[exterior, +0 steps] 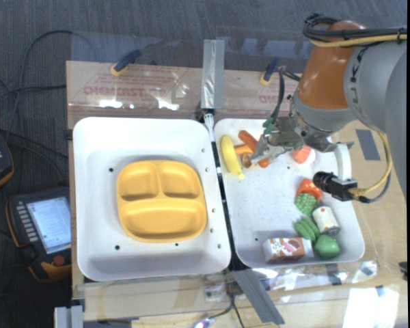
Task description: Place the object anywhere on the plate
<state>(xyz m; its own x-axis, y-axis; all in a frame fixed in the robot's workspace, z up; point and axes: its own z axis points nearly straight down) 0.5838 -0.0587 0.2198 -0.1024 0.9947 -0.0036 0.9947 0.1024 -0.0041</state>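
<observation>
carrot (248,141) lies at the top of the right bin (260,203), just beside a banana (229,156), and the gripper (265,152) hangs right over that spot. whether its jaws are spread or closed i cannot tell from this slant, and nothing clearly sits between them. the carrot looks like light, stiff toy plastic, smooth and likely slippery, so a pinch across its thick middle seems safest. the yellow plate (162,200) waits in the left bin (96,149), well apart, with nothing on it.
</observation>
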